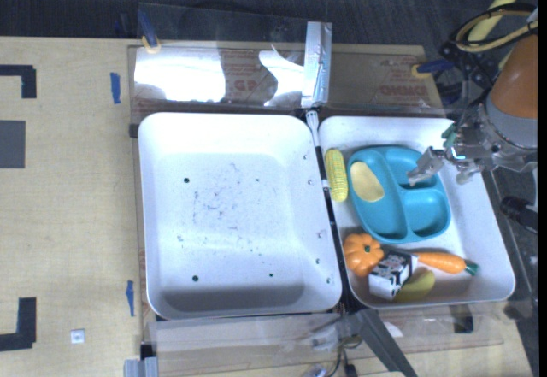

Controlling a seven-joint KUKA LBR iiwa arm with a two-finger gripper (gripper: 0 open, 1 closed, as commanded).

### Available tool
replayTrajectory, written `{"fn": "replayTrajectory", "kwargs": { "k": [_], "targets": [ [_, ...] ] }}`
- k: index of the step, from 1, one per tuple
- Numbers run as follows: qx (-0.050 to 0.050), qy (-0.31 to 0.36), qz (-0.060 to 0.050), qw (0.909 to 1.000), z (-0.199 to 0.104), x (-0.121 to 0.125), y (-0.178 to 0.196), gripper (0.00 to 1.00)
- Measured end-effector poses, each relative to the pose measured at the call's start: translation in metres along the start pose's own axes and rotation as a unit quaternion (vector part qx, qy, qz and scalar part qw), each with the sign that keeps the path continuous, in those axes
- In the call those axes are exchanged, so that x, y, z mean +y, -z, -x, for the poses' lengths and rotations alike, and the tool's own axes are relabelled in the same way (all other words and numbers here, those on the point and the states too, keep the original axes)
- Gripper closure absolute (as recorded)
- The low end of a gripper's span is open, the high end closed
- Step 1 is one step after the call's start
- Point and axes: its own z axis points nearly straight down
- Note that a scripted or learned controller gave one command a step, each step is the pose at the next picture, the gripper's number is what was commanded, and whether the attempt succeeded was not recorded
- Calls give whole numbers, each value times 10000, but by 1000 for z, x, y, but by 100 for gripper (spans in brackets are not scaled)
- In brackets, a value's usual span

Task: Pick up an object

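In the right bin (489, 221) we see a blue divided tray (402, 196) lying flat, with a pale yellow piece (367, 182) in its left compartment. A yellow corn cob (336, 174) lies just beside its left edge. Nearer the front lie an orange pumpkin (362, 253), a carrot (438, 262) and a small black-and-white object (390, 273).

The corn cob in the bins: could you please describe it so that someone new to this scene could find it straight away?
Of the two white bins, look in the right bin, where the toys lie. Along its left wall, beside the blue divided tray, the corn cob lies lengthwise. It is the only yellow piece with a bumpy kernel surface; the orange pumpkin sits below it and the carrot further right.
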Motion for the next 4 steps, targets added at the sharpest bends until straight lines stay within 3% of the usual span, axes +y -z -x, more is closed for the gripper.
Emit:
{"fn": "replayTrajectory", "kwargs": {
  "k": [1,2,3,4],
  "targets": [
    [6,1103,-14,9939,60,-2,-93,0],
    [-96,1358,124,9906,36,11,-104,0],
    [-188,1312,95,9911,47,7,-98,100],
    [-10,713,-43,9974,62,49,-81,100]
  ]
}}
